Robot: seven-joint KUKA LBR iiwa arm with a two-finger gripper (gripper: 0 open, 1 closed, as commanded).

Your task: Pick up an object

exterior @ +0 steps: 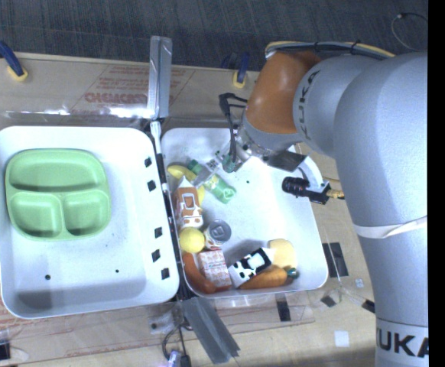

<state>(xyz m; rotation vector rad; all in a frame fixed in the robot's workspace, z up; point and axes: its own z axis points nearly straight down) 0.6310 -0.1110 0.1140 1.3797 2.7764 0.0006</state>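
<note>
1. You have the grey arm [360, 128] reaching in from the right, its orange band [272, 90] above the wrist, bent down over the far end of the right bin [303, 220].
2. The gripper [228, 161] sits low at the bin's upper left, just beside a green packet [221, 188] and a yellow piece [177, 172] — whether it touches either, you cannot tell.
3. The state of the jaws is not readable from this angle; nothing shows clearly between them.
4. The objects to pick lie along the right bin's left and near sides — an orange-and-white carton [188, 207], a yellow ball [192, 241], a small round tin [219, 231], a black-and-white item [250, 264].
5. The left bin [131, 228] holds a green divided tray [56, 193].
</note>
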